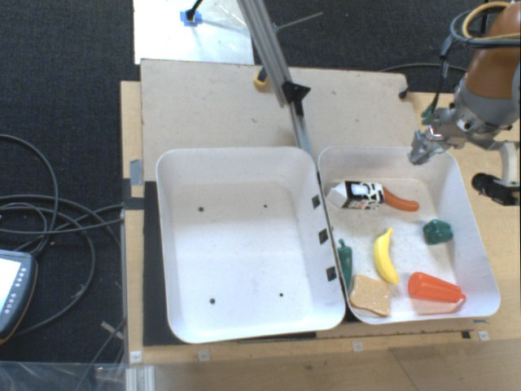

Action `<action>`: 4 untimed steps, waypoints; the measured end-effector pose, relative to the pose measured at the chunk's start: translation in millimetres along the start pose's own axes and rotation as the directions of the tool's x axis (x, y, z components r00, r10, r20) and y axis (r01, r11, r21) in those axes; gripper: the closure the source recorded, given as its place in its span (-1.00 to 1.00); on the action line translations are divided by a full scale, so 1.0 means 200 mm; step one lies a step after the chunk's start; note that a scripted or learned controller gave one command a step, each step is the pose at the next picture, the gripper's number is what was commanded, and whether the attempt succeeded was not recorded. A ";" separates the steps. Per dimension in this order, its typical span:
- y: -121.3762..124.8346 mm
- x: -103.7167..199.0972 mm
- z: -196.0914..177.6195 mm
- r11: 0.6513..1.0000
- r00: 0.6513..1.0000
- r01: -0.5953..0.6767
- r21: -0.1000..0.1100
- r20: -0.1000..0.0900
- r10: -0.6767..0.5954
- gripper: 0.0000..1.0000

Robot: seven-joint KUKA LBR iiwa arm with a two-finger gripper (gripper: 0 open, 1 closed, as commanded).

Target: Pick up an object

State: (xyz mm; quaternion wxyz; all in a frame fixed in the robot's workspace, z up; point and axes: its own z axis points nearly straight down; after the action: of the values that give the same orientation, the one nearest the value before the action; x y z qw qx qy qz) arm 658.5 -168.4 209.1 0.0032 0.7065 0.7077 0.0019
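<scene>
The gripper (424, 151) hangs over the right bin's (480, 243) far rim, jaws seemingly empty though their spread I cannot tell; lower squarely onto the carrot (400, 201) just below-left.

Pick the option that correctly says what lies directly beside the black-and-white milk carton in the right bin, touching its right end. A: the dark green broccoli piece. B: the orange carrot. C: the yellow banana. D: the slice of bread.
B: the orange carrot lies against the right end of the milk carton near the back of the right bin, while the banana sits apart, nearer the front.
</scene>
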 end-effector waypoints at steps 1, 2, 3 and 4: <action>0.02 0.01 -0.33 1.000 1.000 0.004 -0.003 0.001 -0.004 1.00; 0.03 0.01 -0.34 1.000 1.000 0.004 0.004 -0.001 -0.004 1.00; -0.03 0.25 -0.36 1.000 1.000 0.008 0.005 -0.003 -0.008 1.00; -0.08 0.55 -0.37 1.000 1.000 0.009 0.006 -0.005 -0.009 1.00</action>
State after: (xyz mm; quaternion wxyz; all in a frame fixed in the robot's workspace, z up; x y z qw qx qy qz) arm 642.1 -58.7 282.9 -0.0004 0.7032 0.7110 0.0014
